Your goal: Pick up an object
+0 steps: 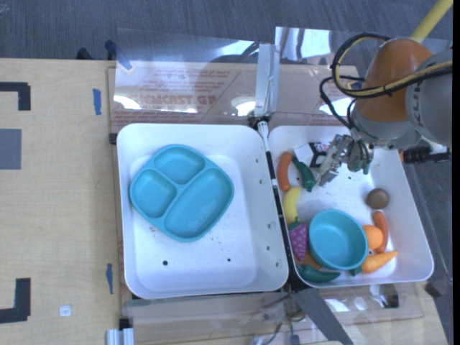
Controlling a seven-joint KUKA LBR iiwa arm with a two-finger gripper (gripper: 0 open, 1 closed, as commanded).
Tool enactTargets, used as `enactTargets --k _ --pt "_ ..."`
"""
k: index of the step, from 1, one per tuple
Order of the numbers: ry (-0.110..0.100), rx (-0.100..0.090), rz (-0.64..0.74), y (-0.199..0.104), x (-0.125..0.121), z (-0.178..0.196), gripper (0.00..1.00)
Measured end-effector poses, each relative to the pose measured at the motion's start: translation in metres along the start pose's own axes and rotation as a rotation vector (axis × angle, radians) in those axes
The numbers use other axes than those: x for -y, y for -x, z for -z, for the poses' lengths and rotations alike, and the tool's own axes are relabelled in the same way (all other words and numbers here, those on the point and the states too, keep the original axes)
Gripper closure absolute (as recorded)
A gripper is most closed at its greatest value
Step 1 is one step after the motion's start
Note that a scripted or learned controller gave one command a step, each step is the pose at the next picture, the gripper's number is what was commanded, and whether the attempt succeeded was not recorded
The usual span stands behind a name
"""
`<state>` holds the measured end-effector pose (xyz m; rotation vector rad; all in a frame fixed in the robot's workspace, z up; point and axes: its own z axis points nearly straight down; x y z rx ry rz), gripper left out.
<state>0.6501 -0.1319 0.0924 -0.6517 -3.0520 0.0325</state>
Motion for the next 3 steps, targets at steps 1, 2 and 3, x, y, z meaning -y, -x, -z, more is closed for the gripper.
enactTargets --k 1,2,3 --pt "-0.004 -0.005 -0.181 -0.007 -0.012 0.0 0.0" --pt "0.028 0.02 -0.302 -0.027 0.051 -0.005 0.0" --pt "0.004 -0.001 -0.449 -0.018 0.019 -0.002 0.0"
